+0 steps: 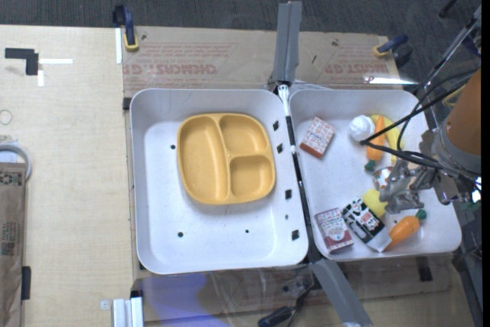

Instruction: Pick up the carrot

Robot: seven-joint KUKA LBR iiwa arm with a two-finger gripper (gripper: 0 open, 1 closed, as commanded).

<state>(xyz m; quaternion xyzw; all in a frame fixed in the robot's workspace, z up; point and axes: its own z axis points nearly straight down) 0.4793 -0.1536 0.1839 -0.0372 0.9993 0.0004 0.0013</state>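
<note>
The carrot (403, 229), orange with a small green top, lies near the front right corner of the right bin (337, 178). It points down-left, and its tip rests against a black and white carton (364, 220). My gripper (399, 191) hangs just above and slightly left of the carrot, over a yellow item (374, 201). Nothing shows in its grasp. The arm's wrist, with cables around it, comes in from the right edge.
A yellow divided plate (227, 158) sits in the left bin (153, 241). The right bin also holds a red and white box (317, 137), a white round item (360, 126), a yellow and orange piece (382, 135) and a small red packet (333, 230).
</note>
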